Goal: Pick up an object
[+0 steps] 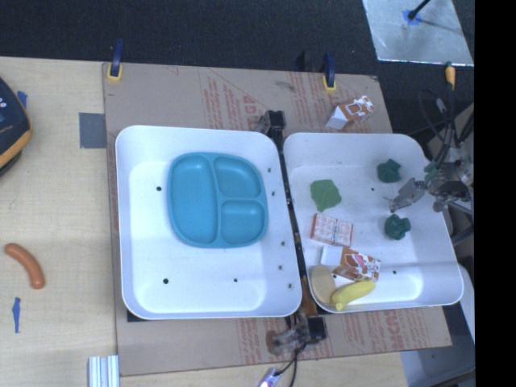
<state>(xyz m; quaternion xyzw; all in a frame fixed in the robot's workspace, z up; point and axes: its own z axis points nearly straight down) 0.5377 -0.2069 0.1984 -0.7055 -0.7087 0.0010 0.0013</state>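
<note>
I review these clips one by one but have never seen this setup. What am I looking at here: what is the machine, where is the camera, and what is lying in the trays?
One camera looks down at a slant on a bench with two shallow white bins. The left bin holds a blue divided plate. The right bin holds loose items: a light green piece, two dark green pieces, a red-and-white packet, a small carton and a yellow banana. The machine is a robot arm reaching in from the right; its tool sits over the right bin's far right side, between the two dark green pieces. I see nothing between its fingers. Outside the bins lie another small carton and a sausage.
</note>
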